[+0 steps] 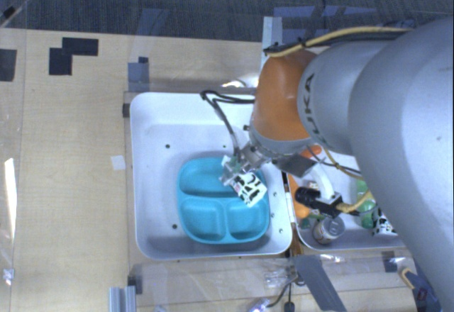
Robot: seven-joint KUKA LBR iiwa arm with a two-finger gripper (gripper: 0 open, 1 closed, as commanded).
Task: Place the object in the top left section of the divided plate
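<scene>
Here, scene: a blue divided plate [213, 215] is seen lying in the left white bin [152, 162], its large section toward the far side and two smaller ones toward the near rim.
Object: a small black-and-white item [248, 188] is seen at the tip of the end effector [237, 174], over the right part of the plate's large section, near the divider.
Grip: the item is seen right at the tip, but whether it is clamped cannot be told.
Reason for position: the item is judged to be held over the plate so that it may be set down in the top left section, which lies further left.
Arm pose: the grey arm [383, 133] is reached in from the right, its orange band [280, 105] above the wrist, the wrist angled down toward the plate.
Right bin [340, 243]: assorted items are left crowded there, partly hidden by the arm.
Surface [71, 162]: pale wood is seen around both bins.
</scene>
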